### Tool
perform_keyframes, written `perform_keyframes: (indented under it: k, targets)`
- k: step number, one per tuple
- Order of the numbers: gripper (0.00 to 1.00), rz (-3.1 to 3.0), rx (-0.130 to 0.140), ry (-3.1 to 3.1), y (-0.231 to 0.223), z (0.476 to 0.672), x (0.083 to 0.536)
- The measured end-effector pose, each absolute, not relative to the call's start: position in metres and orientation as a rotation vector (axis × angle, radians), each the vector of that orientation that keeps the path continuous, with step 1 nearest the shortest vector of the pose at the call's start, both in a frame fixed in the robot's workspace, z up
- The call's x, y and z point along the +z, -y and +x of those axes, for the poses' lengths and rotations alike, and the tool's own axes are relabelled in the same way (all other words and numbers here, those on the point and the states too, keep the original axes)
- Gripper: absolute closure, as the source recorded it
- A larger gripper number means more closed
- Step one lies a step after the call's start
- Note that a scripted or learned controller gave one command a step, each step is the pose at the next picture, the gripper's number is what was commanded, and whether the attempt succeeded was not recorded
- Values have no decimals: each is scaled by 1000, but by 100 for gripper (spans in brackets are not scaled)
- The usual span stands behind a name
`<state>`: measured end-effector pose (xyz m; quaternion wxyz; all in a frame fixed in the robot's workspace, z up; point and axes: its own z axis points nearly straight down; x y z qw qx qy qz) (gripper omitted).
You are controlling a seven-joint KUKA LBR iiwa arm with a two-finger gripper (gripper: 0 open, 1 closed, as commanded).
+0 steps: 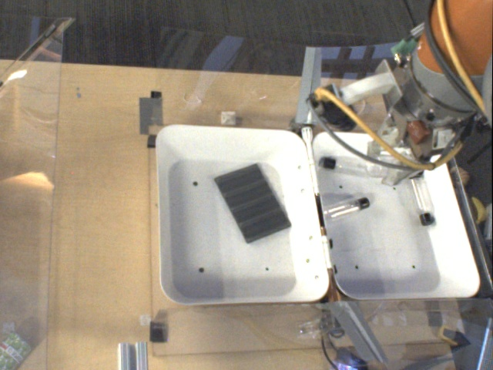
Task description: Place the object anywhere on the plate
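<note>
Over the right bin (462, 284), the gripper (408, 156) is hovering, its state impossible to tell, near clear vials (344, 206) lying apart from the dark ribbed plate (252, 203) in the left bin (173, 284); judging pick-up pending, carry leftward next.

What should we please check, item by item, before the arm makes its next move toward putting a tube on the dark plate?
1. Plate lies flat in the left bin, top free: ok.
2. Tubes in the right bin: one near the divider, one further right, one under the arm: ok.
3. Tool over the right bin: ok.
4. Tube between the tool's fingers: cannot tell.
5. Yellow cable hangs over the bin, near the tubes: not ok.
</note>
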<state>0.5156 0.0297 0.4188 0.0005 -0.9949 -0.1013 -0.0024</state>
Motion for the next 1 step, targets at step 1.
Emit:
perform_keyframes:
  k: [1]
  targets:
    - [100, -3122, 2, 353, -20, 594, 313]
